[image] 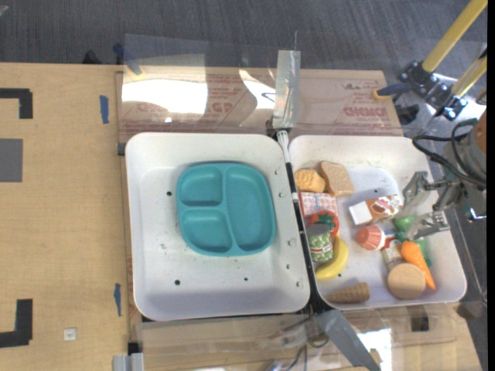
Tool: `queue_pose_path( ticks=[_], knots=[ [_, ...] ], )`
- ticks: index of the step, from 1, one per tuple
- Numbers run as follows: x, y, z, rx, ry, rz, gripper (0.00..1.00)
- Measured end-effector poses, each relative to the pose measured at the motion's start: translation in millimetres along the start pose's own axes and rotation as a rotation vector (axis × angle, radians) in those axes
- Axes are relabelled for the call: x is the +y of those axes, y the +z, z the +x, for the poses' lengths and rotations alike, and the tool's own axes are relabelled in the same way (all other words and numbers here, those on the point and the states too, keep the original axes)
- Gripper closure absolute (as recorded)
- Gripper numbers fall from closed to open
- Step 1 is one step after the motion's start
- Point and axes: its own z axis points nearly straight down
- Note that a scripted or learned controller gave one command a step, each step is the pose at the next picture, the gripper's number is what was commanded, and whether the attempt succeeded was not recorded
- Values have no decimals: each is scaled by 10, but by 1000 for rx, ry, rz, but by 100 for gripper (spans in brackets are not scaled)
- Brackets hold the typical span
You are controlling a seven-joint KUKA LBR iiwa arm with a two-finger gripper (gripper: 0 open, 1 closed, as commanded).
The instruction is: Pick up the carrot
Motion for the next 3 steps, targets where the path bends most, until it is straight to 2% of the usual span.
queue_pose_path(
  ticks=[1,2,3],
  knots=[
    [5,-109,-26,-9,0,1,100],
    [6,-103,-25,-7,0,0,0],
    [-605,837,119,26,-167,-7,0]
  ],
)
